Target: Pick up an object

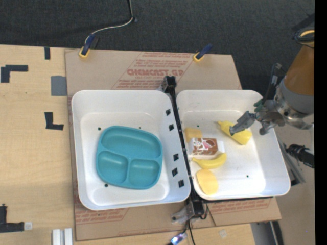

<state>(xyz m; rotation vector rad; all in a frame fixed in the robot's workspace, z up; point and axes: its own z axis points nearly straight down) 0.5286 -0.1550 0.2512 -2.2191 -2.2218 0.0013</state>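
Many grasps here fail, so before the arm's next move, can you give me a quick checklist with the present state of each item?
1. Gripper over the right white bin: ok.
2. A target nearby: the yellow wedge-shaped piece lies right at the gripper: ok.
3. Wedge between the fingers: cannot tell.
4. Other right-bin items, a yellow plastic banana, a small printed packet and a pale yellow lump, apart from the wedge: ok.
5. Teal divided plate in the left white bin, out of the way: ok.
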